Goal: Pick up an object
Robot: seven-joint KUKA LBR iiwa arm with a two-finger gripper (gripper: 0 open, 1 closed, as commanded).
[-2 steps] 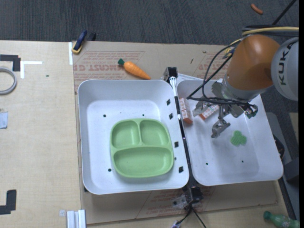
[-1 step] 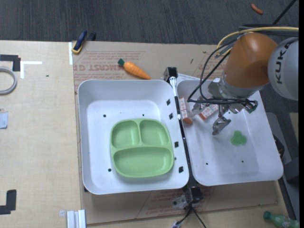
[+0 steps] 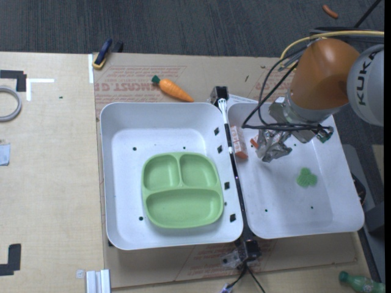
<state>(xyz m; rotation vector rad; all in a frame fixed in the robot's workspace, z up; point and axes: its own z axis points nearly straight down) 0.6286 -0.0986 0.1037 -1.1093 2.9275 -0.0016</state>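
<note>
A grey robot arm (image 3: pixel 324 72) with an orange band above the wrist is seen reaching in from the right over the right bin (image 3: pixel 287 215) of two shallow white bins set side by side on a table (image 3: pixel 49 194). Its end effector (image 3: pixel 273 150) is pointed down into the far left part of that bin. Whether it is spread wide or drawn narrow cannot be told from this angle, and no object can be made out in its hold. Two loose objects are shown in the right bin. A small red and white item (image 3: pixel 239 146) is seen just beside the bin's left wall, to the left of the end effector. A small green toy piece (image 3: pixel 307 177) is seen on the bin floor to the end effector's right and somewhat nearer. Both are set apart from the end effector. The left bin (image 3: pixel 122 163) is occupied by a green divided plate (image 3: pixel 181 191), laid flat toward its near side. A sheet of cardboard (image 3: pixel 134 78) is spread beneath the bins, and a toy carrot (image 3: pixel 173 88) is seen on it just beyond the left bin's far rim. A blue and yellow item (image 3: pixel 102 53) is placed at the cardboard's far left corner, and a roll of tape (image 3: pixel 7 102) is cut off by the left edge. A green bottle (image 3: pixel 361 280) is seen lying at the near right corner.
</note>
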